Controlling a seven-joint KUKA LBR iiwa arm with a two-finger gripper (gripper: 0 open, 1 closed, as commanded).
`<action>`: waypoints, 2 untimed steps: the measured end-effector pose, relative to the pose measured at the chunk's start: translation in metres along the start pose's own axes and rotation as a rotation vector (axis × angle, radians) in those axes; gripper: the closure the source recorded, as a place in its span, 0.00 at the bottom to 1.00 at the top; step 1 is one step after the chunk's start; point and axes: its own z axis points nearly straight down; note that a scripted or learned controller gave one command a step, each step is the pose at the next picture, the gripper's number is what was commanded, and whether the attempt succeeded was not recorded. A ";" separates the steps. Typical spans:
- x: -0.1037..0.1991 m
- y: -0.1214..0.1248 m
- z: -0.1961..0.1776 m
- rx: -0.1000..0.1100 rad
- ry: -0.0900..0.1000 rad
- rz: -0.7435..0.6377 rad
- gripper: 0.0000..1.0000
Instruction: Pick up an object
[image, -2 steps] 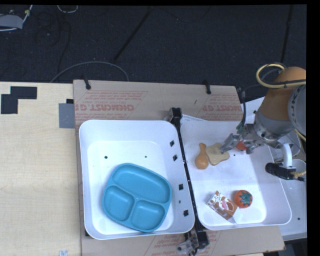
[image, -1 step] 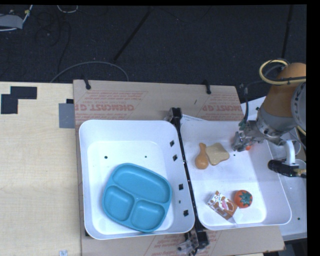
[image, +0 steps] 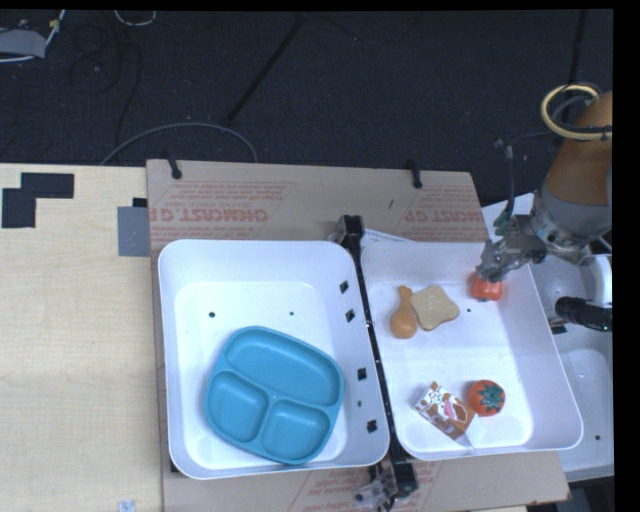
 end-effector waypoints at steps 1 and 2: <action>-0.001 0.001 -0.050 0.000 0.000 0.000 1.00; 0.052 -0.022 -0.045 0.008 0.004 -0.002 1.00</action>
